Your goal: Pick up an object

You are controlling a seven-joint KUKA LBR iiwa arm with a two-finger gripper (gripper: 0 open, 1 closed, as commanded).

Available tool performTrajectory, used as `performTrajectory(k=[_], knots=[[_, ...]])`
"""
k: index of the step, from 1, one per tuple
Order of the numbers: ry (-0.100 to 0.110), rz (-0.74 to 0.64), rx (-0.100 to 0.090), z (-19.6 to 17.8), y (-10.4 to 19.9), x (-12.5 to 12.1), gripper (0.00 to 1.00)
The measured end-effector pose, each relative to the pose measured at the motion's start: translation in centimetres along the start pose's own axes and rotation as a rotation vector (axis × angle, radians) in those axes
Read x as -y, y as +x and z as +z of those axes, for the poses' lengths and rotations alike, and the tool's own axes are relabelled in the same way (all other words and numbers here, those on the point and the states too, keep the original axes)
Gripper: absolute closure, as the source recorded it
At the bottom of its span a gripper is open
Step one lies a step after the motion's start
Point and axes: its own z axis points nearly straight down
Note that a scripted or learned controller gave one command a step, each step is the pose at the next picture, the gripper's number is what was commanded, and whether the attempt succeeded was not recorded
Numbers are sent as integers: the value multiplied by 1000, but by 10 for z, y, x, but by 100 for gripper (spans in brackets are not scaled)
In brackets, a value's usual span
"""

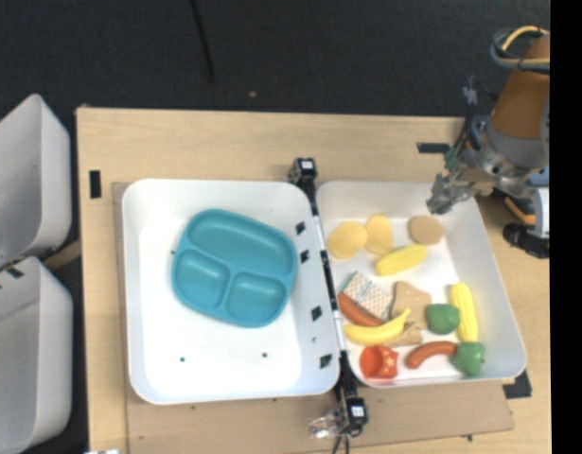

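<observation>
target: tan round cookie (pixel 425 229) lying in upper right of right bin (pixel 494 282), beside two yellow rounds (pixel 362 236)
relation: gripper (pixel 446 195) hovering just up-right of cookie
fingers: state cannot be told, too blurred
left bin (pixel 144 291): holding blue tray (pixel 234 267)

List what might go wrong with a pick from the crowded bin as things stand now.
1. The toy foods lie packed together: the banana touches the cracker and bread slice, so a grasp may snag a neighbour.
2. The end effector hovers near the right bin's far rim; a straight descent could clip it.
</observation>
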Motion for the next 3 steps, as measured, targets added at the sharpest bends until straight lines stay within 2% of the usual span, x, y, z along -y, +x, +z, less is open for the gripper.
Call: performTrajectory(k=[1,2,3], knots=[[-1,-5,0,-56,-2,-2,100],[4,-8,-4,-66,50,11,100],[8,-8,-4,-54,104,20,100]])
